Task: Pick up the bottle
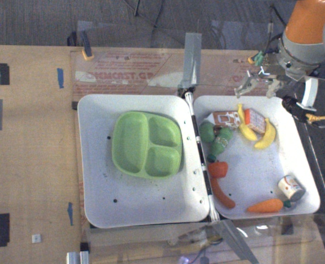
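Nothing's really been done yet as far as I can see: the bottle (221,142) is lying in the right bin (303,147), untouched, and the hand (260,79) is hanging up past that bin's far rim, well apart from it. The two fingers look spread fairly wide with nothing between them, so it's empty. Using the bottle as the reference point: there's a round green thing (207,131) touching it on the side toward the bin divider, a brown-and-white box (226,119) just beyond it toward the far rim, and a red pepper (218,169) just on its near side. The bananas (260,132) sit off to its arm side. The bottle itself is green with a label, lying down, long axis running diagonally, from the box end down toward the pepper. I think the narrow neck end is the one pointing at the pepper, but it's small and a bit blurry, so don't quote me. Still to go: move the hand over, drop down, close across the short width, and lift. Pretty much the whole job.
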Tool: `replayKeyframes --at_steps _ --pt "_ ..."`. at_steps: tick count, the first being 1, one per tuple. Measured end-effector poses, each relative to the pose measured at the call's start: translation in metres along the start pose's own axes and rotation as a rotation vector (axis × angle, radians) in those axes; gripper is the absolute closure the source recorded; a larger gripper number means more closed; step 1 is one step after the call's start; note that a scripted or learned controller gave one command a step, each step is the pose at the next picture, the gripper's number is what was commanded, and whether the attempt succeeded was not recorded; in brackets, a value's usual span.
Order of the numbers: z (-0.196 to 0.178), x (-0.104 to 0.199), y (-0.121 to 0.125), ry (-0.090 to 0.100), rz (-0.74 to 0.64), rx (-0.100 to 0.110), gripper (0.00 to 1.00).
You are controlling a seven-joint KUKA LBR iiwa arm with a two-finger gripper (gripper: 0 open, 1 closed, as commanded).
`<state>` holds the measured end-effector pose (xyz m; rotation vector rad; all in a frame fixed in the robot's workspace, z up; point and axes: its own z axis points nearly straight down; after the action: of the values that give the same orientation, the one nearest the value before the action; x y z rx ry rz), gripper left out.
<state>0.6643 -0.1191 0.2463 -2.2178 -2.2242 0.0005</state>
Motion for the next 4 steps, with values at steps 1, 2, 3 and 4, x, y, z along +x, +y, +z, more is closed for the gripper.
replayKeyframes --at_steps 1,2,3,4 --pt "0.128 -0.036 -0.003 -0.003 0.219 -0.027 0.00" --pt "0.139 -0.024 -0.079 0.000 0.400 -0.057 0.00" --pt "0.067 -0.019 -0.091 0.000 0.224 -0.002 0.00" --pt "0.157 0.026 -0.086 0.001 0.328 -0.013 0.00"
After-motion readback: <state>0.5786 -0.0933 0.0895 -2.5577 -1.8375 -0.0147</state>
